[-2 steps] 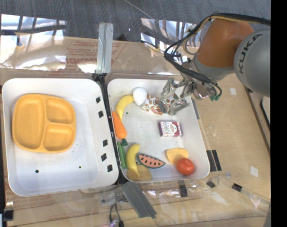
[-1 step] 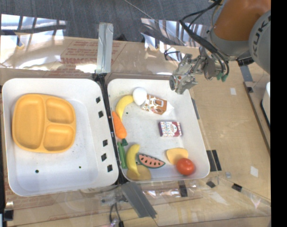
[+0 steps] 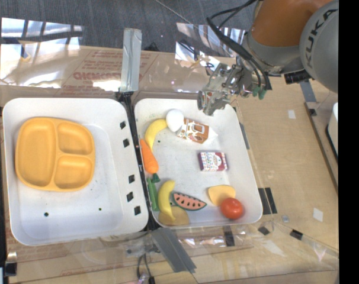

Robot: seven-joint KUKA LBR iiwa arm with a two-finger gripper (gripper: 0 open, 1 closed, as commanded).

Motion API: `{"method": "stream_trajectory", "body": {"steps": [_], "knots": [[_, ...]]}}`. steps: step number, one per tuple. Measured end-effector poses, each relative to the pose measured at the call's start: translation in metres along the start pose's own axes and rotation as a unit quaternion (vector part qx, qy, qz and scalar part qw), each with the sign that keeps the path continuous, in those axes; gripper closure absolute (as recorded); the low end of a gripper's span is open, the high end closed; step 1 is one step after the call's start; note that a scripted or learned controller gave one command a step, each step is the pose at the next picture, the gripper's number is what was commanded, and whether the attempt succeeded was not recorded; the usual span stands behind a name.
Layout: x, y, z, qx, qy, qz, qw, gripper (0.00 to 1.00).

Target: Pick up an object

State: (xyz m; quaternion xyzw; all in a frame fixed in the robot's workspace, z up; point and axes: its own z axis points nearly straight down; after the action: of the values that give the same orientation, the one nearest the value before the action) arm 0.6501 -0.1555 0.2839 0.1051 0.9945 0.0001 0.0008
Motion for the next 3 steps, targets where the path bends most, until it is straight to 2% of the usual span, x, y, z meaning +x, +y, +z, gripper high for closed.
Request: {"method": "stream_trajectory", "body": {"steps": [1, 2, 3], "knots": [[-0.001, 0.001, -0.011, 0.001, -0.001, -0.002, 1.0, 1.0], [0.002, -0.034, 0.017, 0.0, 0.001, -0.172, 0.9852, 1.0], [-0.013, -0.033, 0.142, -0.002, 0.003, -0.402, 0.9156, 1.0]]}}
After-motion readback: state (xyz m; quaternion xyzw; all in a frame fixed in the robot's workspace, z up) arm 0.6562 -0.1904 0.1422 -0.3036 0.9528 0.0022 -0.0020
